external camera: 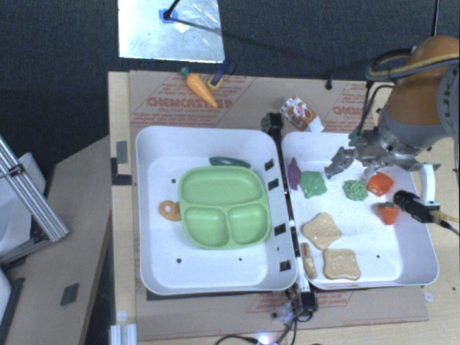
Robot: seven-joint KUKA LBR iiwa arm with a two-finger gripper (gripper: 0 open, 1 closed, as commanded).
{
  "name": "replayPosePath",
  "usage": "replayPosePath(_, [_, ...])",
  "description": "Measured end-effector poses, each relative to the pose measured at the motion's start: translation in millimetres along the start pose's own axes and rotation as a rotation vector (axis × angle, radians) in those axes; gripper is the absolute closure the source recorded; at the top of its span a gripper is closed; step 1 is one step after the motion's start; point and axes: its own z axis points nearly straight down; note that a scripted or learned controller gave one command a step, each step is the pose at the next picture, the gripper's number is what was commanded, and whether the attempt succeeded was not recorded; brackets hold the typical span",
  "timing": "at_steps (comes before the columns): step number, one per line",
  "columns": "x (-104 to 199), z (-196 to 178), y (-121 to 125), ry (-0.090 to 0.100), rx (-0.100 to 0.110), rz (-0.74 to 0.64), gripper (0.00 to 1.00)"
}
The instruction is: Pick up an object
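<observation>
Camera view looks down on two white bins; the gripper (346, 159) hangs over the upper part of the right bin (417, 261), its fingers (338, 165) apart with nothing between them. Near the tips, to the lower left, lies a green leafy piece (313, 184), with a purple piece (293, 172) just beside it at the bin's left wall. A green bumpy lump (355, 190) and an orange-red piece (380, 184) lie just beside the gripper's lower right. Two toast slices (321, 230) sit nearer the front. These look like light, stiff plastic play food, likely slippery. The leafy piece seems the nearest candidate; closing across its narrower width should hold better than pinching a thin edge.
</observation>
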Motion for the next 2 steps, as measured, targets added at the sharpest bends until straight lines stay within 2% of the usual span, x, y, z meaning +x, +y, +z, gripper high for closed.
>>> replayPosePath(1, [0.1,-5.8,2.6,-0.001,-0.011,-0.002,0.00])
replayPosePath(2, [7.9,54.0,0.4,0.000,-0.006,-0.001,0.00])
